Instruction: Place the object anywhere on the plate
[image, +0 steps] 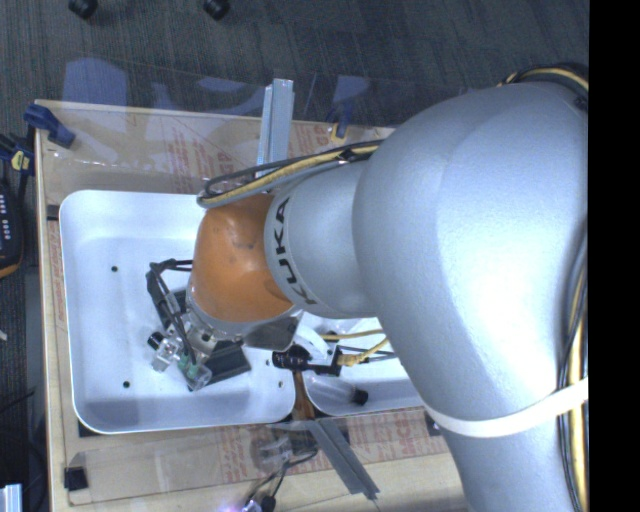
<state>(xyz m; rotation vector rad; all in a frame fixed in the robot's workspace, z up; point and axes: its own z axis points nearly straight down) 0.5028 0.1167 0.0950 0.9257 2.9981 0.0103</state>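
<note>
Grey arm (450, 270) looms closest; end effector (180, 355) low over left bin (90, 300).

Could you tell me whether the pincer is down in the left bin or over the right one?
In the left bin: the pincer hangs low over its white floor, near the front wall.

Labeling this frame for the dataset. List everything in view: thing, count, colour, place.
bins: two, white, side by side on the bench; the right one mostly hidden under the arm.
bench: one, tan, under both bins.
clamp: one, blue, bench's far left corner.
metal bracket: one, grey, behind the left bin.
arm: one, grey with an orange band, reaching in from the right.
end effector: one, black and metallic, low in the left bin; finger state unclear.
</note>
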